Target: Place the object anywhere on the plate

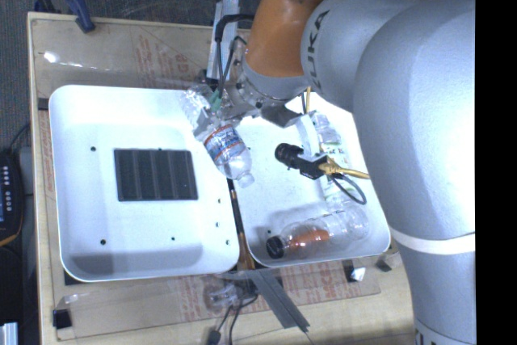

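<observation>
Big grey arm [404, 93] loomed nearest, its tool [216, 103] at a clear, blue-labelled plastic bottle [229, 151].
The bottle tilted over the seam between the white bins [60, 174], short of the dark ridged plate [155, 174]; I couldn't tell the tool's grip. It seemed light, crushable and slick, so the neck looked safest.

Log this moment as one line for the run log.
gripper: above left bin's right rim | bottle: blue label, tilted, at gripper, grasp unclear | plate: in left bin, bottle not on it | status: placement pending

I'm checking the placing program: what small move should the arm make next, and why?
Probably shift the claw leftward in the view: the water bottle under it sits tilted over the seam between the bins, while the dark ribbed plate lies in the left bin, apart from it.
</observation>
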You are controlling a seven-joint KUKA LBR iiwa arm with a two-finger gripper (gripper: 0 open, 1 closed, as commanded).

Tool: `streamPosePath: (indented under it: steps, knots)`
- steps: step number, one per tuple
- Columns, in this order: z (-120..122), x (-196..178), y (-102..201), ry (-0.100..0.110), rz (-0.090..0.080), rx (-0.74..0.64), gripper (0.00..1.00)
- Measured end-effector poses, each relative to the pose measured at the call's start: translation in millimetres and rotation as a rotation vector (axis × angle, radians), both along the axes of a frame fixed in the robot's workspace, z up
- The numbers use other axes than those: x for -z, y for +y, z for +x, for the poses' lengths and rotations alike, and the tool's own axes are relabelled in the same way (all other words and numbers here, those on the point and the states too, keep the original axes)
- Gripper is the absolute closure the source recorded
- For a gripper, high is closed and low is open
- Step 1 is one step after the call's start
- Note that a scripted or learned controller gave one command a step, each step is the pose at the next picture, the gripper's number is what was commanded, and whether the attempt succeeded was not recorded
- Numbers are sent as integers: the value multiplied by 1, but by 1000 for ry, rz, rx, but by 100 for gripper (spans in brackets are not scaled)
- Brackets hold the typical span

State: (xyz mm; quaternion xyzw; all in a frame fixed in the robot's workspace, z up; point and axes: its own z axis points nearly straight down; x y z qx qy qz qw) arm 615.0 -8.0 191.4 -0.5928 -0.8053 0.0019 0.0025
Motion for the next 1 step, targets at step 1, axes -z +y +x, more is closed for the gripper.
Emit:
streamPosePath:
  steps: [1]
  knots:
    - [-39,-2,81,-2,0,-85,100]
